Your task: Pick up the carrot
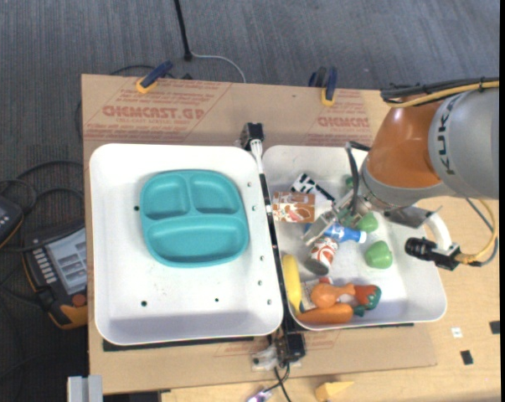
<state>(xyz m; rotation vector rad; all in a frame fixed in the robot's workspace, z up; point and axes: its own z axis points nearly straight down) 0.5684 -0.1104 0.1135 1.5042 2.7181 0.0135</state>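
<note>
Camera view looked down on two bins. Nearest, the carrot (pixel 326 313) lay at the right bin's (pixel 419 304) front edge, beside a banana (pixel 291 281). Farther back, the gripper (pixel 326 241) hung among toys, apart from the carrot. A teal tray (pixel 195 217) sat in the left bin (pixel 118 249).

Arm (pixel 440 145) cut off at frame's 3 o'clock edge; its wrist hides the right bin's (pixel 419 312) 1 o'clock corner; gripper (pixel 336 224) fingers lost in clutter.
</note>
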